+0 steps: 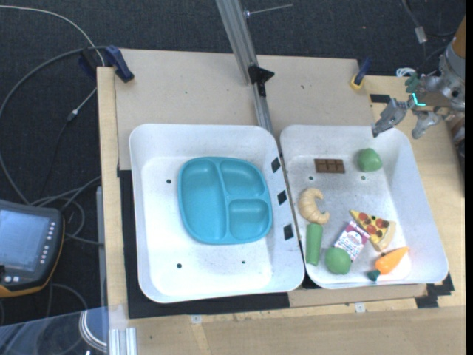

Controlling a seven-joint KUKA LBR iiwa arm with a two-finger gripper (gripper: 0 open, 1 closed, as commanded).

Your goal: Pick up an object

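My gripper [403, 121] hangs above the far right corner of the right bin [421, 191], open, with nothing between its fingers. Below and left of it lie a green ball [369, 160] and a brown chocolate bar [329, 166]. Farther toward the front sit a croissant [314, 205], a green cucumber [314, 242], a pizza slice [374, 228], a pink and white carton [352, 241], a green lime [338, 261] and an orange carrot [389, 261].
The left bin [148, 198] holds a blue divided plate [224, 200]. A metal pole [236, 28] slants down to the gap between the bins. Blue clamps [117, 61] and cables lie at the bench's far edge.
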